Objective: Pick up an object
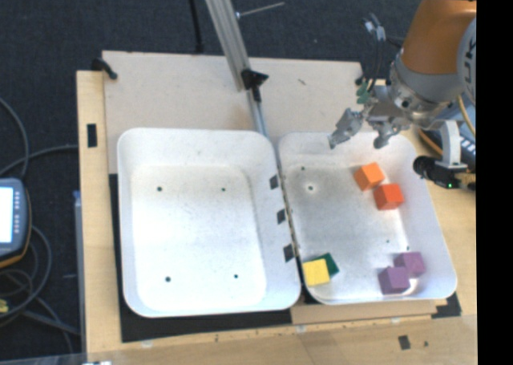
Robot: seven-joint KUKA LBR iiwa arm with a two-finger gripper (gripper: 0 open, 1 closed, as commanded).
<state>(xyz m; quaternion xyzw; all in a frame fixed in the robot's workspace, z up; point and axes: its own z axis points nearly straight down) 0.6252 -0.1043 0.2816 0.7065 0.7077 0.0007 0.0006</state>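
Fingers of the gripper stand spread apart with nothing between them, hanging over the far edge of the right bin on the table. Just below them in that bin lie an orange block and a red block, touching at a corner. Near the front edge sit two purple blocks side by side, and a yellow-and-green block rests by the wall shared with the left bin.

A: Even, bright overhead light; the white bins look slightly washed out, with speckled grain.

B: Shadows are soft and short. The picture is a bit coarse, and the dark floor loses detail.
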